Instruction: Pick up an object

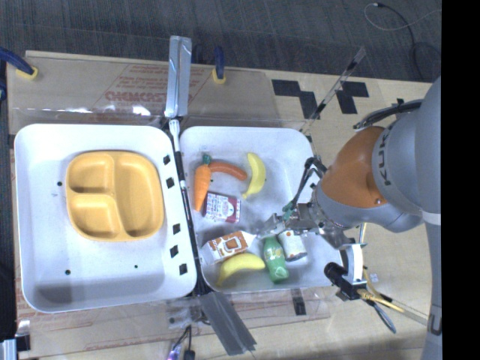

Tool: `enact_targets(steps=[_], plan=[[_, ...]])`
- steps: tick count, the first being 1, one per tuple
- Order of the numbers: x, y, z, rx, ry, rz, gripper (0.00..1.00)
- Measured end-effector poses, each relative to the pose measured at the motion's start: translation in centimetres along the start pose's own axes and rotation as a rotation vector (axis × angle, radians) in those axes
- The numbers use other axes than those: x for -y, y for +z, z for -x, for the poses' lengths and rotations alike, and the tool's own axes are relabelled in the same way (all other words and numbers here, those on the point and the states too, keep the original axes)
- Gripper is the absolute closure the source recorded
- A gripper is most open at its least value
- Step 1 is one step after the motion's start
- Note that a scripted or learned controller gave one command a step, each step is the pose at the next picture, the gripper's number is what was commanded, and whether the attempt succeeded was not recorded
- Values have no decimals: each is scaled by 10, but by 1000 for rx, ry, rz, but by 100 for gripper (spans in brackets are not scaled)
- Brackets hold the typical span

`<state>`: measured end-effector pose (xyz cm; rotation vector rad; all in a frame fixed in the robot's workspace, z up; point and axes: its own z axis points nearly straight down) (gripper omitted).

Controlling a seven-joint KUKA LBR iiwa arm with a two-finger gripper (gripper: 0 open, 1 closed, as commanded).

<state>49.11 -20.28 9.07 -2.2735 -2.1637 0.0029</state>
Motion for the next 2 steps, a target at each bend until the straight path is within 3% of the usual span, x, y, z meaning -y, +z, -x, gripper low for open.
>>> enact_targets(steps=[1, 2], plan=[[17, -1, -40, 0, 98, 1, 0], [-13, -1, -20, 1, -65, 3, 0]])
